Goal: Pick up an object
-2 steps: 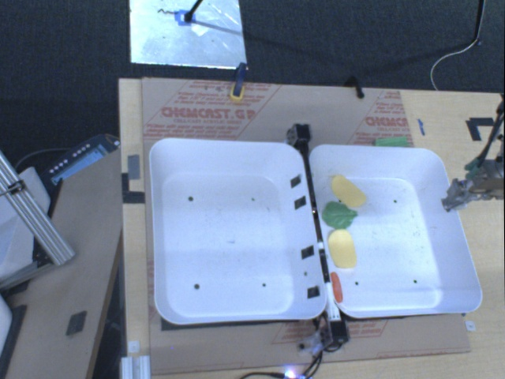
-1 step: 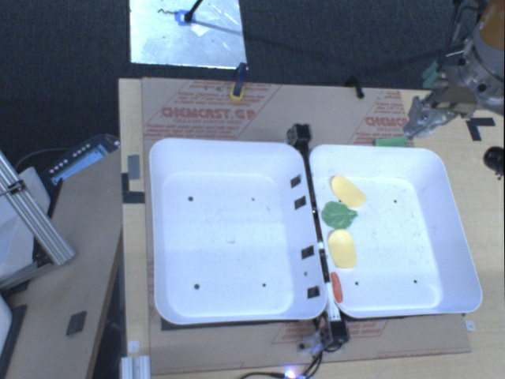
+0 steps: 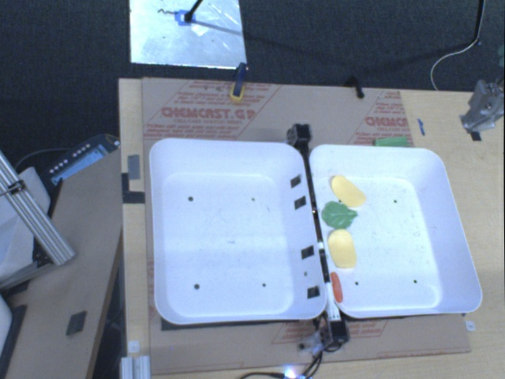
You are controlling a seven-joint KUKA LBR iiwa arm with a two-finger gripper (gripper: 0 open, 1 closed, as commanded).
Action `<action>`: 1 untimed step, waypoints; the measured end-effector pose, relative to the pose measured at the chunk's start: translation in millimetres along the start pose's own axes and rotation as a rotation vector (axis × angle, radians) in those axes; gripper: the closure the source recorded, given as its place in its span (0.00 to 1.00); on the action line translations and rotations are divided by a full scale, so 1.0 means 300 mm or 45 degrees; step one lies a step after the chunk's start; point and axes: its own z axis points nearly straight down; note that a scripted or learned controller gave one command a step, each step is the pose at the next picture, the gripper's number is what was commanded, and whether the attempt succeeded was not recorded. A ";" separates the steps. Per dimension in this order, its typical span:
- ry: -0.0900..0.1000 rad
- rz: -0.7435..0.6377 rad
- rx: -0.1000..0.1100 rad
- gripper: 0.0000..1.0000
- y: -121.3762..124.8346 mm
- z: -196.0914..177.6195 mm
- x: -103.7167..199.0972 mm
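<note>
Bench: we see a pale wooden top on dark carpet, with a printed board (image 3: 237,109) laid under both bins, in our judgement to give them a flat, steady seat

Left bin (image 3: 170,164): white and shallow; we make out only small dark dots on its floor

Right bin (image 3: 442,180): joined to the left one along a black clipped seam (image 3: 312,227); all the loose pieces lie here, gathered close to that seam, well apart from the far wall

Upper yellow piece (image 3: 347,191): rests near the seam; just beside the green piece (image 3: 338,215) below it, perhaps touching

Lower yellow piece (image 3: 342,248): sits just under the green one; we judge it the easiest target, since its right side is free

Red piece (image 3: 337,287): pressed against the seam wall; we think a grasp there risks striking the rim

Gripper (image 3: 480,115): a grey metal part at the right edge, above the bench and well apart from the pieces; we cannot tell how its jaws stand; nothing shows between them

Task stage: nothing lifted yet; we judge that the reach towards the pieces has not begun
</note>
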 end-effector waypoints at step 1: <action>0.002 -0.011 0.037 1.00 -0.049 0.406 0.371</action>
